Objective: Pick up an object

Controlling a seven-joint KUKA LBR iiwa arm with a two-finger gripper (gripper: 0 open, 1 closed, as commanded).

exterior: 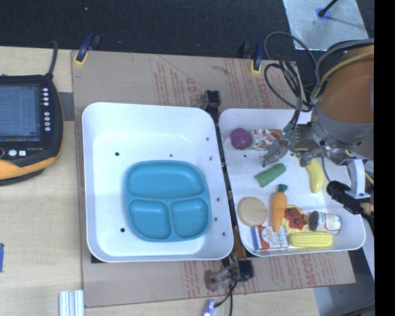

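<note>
From my seat, the overhead camera shows the gripper [276,151] low over the back half of the right bin [229,176], its dark metal tip sitting just above the green pickle [270,174]. I can't make out whether anything sits between the fingers, nor how wide they stand (the tip is a dark tangle against the white floor), so I won't call it either way.

The relation that matters: the green pickle lies just in front of and slightly left of the tip, nearly beneath it, with its long axis running slantwise from lower left to upper right. I judge it the nearest target. A closing line across that axis would suit it best.

Other candidates sit close by. The purple plum [240,137] is to the left of the tip, with a printed packet [266,137] between them. The banana [314,174] lies to the right, upright in the view. The carrot [278,207] and round biscuit [252,210] rest further forward.

The left bin [99,176] holds a blue divided plate [166,199], well apart from the arm.
</note>
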